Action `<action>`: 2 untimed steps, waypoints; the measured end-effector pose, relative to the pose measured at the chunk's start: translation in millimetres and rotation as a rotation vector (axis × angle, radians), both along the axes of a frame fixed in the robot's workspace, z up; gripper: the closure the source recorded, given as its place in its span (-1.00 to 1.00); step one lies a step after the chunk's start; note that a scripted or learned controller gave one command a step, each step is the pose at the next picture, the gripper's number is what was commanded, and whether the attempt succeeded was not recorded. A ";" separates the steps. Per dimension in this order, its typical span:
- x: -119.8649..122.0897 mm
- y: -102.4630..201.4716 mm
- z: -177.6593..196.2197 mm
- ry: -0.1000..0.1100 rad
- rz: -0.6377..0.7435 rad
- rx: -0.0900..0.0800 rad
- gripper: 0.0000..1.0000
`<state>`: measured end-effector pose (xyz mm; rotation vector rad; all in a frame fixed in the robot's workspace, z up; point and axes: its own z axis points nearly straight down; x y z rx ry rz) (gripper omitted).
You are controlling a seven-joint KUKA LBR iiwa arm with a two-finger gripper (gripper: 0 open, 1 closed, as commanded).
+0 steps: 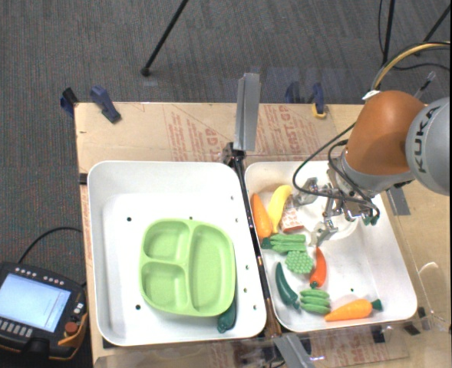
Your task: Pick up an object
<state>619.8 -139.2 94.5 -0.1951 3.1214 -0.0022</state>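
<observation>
The right bin (379, 271) holds several toy foods: a yellow banana (278, 203), an orange carrot (260, 215), a small brown and white box (292, 219), a green pea pod (285, 241), a bumpy green ball (299, 262) and a red chili (319, 267). My gripper (318, 209) hangs over the back of this bin, just right of the box and above the chili. Its metal fingers (323, 231) stand spread apart and open, with nothing between them.
Near the right bin's front lie a dark green cucumber (285, 286), another green pod (314, 300) and a carrot with a green top (351, 310). The left bin (118, 190) carries a green divided plate (187, 267) and a dark green piece (226, 320) at its front edge.
</observation>
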 end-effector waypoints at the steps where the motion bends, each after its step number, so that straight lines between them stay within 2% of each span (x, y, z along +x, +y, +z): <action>1: -85.2 27.7 -1.3 0.000 -0.219 0.002 -1.00; 2: -116.2 25.2 -5.9 0.009 -0.321 0.004 -1.00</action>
